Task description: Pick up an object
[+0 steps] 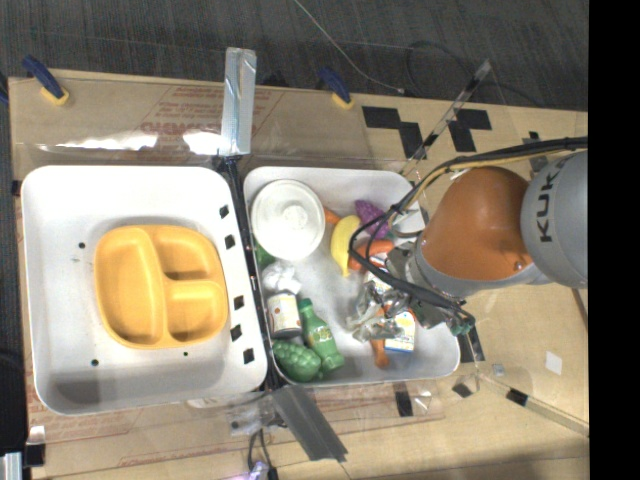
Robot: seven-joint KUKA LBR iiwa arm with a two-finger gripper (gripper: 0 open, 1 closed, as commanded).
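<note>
Since the gripper is low in the right bin, almost above the small carton and orange piece near the front wall, the coming grasp looks nearly straight down; how wide it stands I cannot tell.

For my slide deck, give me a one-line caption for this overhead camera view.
KUKA arm's gripper reaches into the cluttered right bin; yellow divided tray sits in the left bin.
</note>
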